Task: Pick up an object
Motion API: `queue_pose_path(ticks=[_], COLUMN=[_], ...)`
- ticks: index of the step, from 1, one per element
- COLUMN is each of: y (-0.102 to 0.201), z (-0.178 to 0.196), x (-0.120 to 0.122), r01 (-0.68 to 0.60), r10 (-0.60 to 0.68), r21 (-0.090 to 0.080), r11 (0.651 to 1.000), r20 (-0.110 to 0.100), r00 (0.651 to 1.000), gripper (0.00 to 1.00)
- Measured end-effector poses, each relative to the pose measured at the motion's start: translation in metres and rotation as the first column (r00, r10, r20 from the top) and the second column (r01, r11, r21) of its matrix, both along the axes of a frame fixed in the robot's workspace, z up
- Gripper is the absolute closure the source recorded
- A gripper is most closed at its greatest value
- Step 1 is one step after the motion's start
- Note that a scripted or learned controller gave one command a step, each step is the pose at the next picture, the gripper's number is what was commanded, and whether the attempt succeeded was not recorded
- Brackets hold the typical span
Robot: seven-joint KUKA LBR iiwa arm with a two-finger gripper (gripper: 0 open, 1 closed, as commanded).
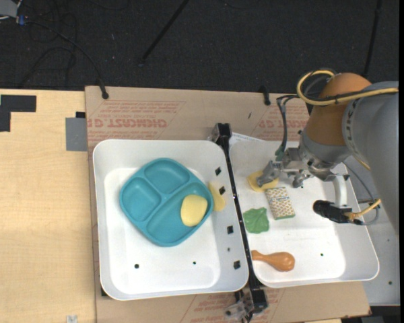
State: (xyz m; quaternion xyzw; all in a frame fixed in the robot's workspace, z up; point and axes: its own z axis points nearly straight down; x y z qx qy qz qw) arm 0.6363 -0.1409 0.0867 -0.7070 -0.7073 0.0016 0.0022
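Over the right bin (pixel 363 264), the end effector (pixel 283 173), grip state unclear, hangs above a yellow piece (pixel 261 180): light, soft-looking, likely slippery; best pinched across its narrow middle.

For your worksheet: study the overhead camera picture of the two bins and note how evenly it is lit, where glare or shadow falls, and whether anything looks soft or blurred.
Camera view: lighting is even and soft; the white bins look bright without harsh glare; the background above the bench is dark; the teal divided plate casts a faint shadow; the gripper area looks slightly soft and its details are hard to read; the orange drumstick-shaped toy is fairly sharp.
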Motion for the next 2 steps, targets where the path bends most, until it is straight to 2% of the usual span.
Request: queue_pose_path(ticks=[1,2], y=[-0.001,0.008], z=[0.013,0.061], x=[0.001,0.001], r01=[0.000,-0.001], r10=[0.000,0.001], r21=[0.000,-0.001], r11=[1.000,1.000], r20=[0.002,0.007], r00=[1.000,1.000], gripper=[1.00,1.00])
